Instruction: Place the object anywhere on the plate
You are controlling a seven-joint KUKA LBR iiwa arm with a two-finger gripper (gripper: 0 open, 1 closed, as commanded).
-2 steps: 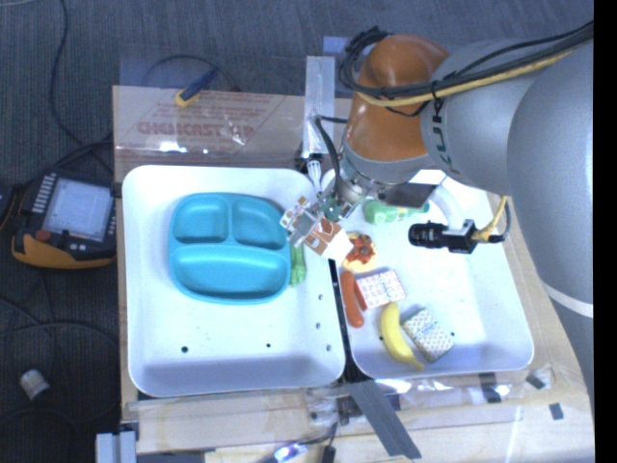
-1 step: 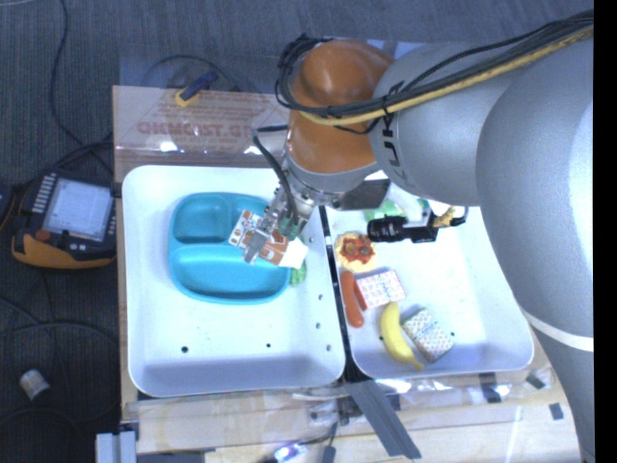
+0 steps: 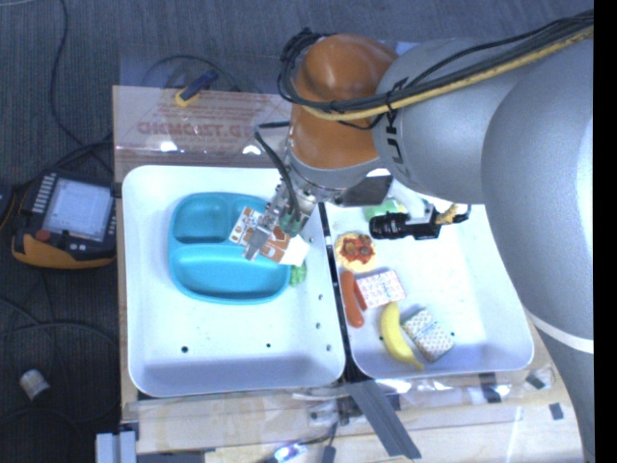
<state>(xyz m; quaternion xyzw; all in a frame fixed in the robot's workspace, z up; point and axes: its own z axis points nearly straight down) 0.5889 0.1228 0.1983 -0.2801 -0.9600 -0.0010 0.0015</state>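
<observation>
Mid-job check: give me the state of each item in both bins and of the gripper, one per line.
blue plate: flat in the left bin, two compartments.
printed carton: over the plate's right edge, between the fingers.
gripper: shut on the carton.
banana: lying in the right bin.
hot dog: lying by the divider.

floor: dk grey carpet [image 3: 87, 56] | black cables [image 3: 39, 8] on it, upper left | handheld control pendant [image 3: 63, 220] lying left of bench | bench top: wood board [image 3: 193, 123], clear plastic sheet over
</observation>
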